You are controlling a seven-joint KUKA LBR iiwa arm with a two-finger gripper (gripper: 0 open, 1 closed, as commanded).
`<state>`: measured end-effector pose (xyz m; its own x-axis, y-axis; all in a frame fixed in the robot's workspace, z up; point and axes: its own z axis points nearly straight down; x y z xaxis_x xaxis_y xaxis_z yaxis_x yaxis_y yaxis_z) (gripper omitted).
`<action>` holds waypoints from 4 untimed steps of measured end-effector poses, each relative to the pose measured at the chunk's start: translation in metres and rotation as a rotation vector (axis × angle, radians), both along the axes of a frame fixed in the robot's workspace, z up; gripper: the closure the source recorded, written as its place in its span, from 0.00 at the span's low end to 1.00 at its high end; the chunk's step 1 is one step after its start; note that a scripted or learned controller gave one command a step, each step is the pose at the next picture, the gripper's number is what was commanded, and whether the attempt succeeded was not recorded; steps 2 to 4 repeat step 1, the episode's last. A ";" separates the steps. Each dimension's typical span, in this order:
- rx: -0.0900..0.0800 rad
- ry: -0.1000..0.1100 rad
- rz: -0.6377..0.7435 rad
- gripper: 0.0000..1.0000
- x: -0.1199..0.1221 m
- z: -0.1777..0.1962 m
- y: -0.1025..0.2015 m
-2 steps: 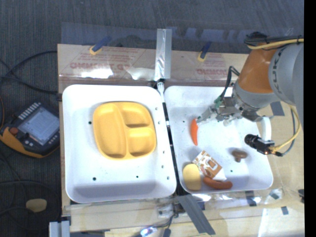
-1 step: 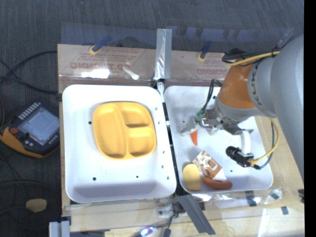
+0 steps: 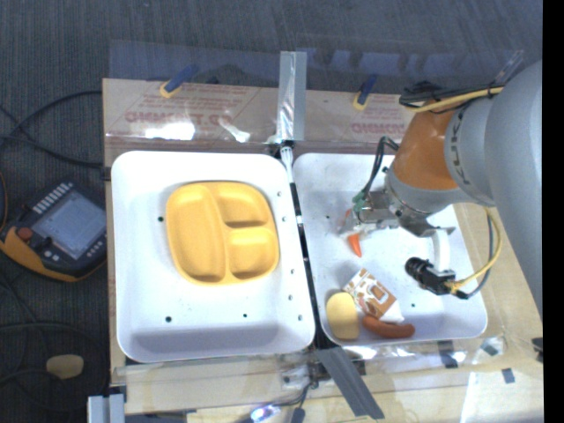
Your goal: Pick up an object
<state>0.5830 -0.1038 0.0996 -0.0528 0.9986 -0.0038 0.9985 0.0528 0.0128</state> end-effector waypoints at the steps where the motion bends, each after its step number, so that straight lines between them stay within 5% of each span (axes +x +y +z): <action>1: 0.001 0.013 0.048 1.00 0.025 0.113 0.074; 4: 0.001 0.013 0.048 1.00 0.025 0.113 0.074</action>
